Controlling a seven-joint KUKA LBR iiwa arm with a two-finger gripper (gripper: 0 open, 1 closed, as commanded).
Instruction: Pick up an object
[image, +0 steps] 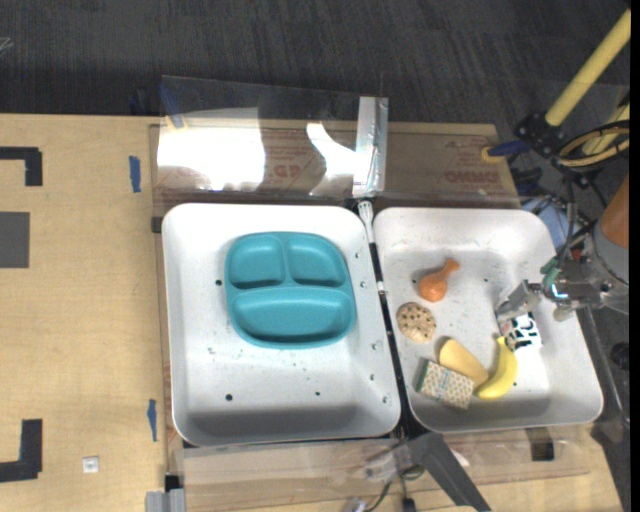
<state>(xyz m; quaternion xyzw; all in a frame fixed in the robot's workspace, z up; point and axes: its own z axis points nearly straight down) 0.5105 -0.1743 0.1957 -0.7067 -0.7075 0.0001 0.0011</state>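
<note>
You are hanging the gripper (518, 312) just above the banana (502, 371); whether it is parted or closed I cannot tell. The cheese (460, 357) is touching the banana's left side, so you should be dropping squarely onto the banana's upper end, away from it.

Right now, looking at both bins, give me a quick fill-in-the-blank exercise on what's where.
1. The teal divided tray lies in the ____ bin.
2. The banana is coloured ____.
3. The round cookie lies in the same bin as the ____ tray.
4. The hand is over the ____ bin.

Missing words: left; yellow; no; right
</note>
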